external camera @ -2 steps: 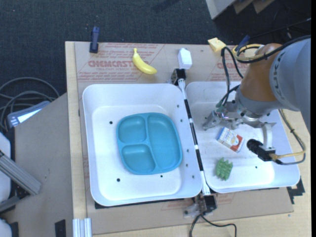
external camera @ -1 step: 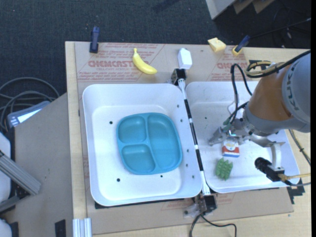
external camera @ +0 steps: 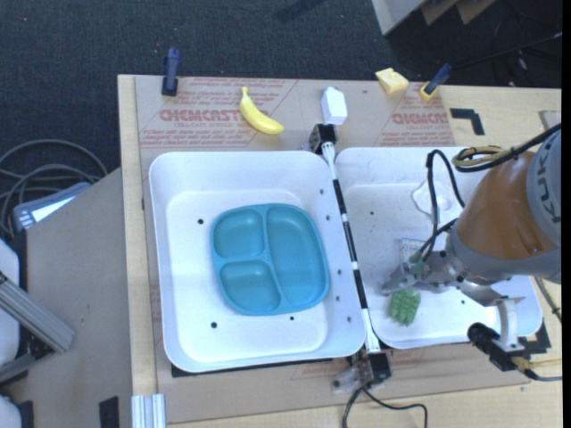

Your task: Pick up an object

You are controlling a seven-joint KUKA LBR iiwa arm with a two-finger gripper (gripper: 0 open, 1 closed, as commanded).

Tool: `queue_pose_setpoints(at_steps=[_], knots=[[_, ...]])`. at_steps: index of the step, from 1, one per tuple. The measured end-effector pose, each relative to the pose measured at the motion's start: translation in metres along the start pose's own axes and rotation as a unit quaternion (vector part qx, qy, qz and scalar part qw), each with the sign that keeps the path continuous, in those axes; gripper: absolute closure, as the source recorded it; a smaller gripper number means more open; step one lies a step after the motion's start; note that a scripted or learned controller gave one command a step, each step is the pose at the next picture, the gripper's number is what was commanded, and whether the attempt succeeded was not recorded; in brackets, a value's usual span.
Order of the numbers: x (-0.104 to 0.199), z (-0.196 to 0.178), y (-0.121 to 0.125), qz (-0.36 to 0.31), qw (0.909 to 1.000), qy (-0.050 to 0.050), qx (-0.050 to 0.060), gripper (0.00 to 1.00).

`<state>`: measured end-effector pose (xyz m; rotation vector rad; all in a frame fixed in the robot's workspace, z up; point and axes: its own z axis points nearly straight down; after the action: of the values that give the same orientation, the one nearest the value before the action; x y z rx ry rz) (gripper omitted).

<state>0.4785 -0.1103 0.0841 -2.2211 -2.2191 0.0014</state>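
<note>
A small green knobbly object (external camera: 404, 307) lies on the floor of the right bin (external camera: 375, 203), near its front edge. My gripper (external camera: 407, 276) hangs low over that bin, just above and behind the green object, at the end of the grey and orange arm (external camera: 504, 217) that reaches in from the right. Something small and greenish (external camera: 416, 260) shows right at the gripper, and I cannot tell whether it is held. A white crumpled item (external camera: 426, 197) rests further back in the same bin.
The left bin (external camera: 178, 194) holds a blue divided plate (external camera: 268, 259). Behind the bins on the bench lie a yellow banana (external camera: 259, 115), a white piece (external camera: 334, 105), a yellow block (external camera: 391, 81) and a blue clamp (external camera: 170, 70). Black cables (external camera: 442, 185) loop beside the arm.
</note>
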Motion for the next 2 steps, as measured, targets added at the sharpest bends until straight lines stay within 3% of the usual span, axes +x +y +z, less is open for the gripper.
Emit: queue_pose_setpoints(at_steps=[1, 2], knots=[[-0.006, -0.042, 0.061, -0.001, 1.0, -0.001, -0.002, 0.0], [-0.005, 0.0, 0.037, 0.0, 1.0, 0.0, 0.0, 0.0]])
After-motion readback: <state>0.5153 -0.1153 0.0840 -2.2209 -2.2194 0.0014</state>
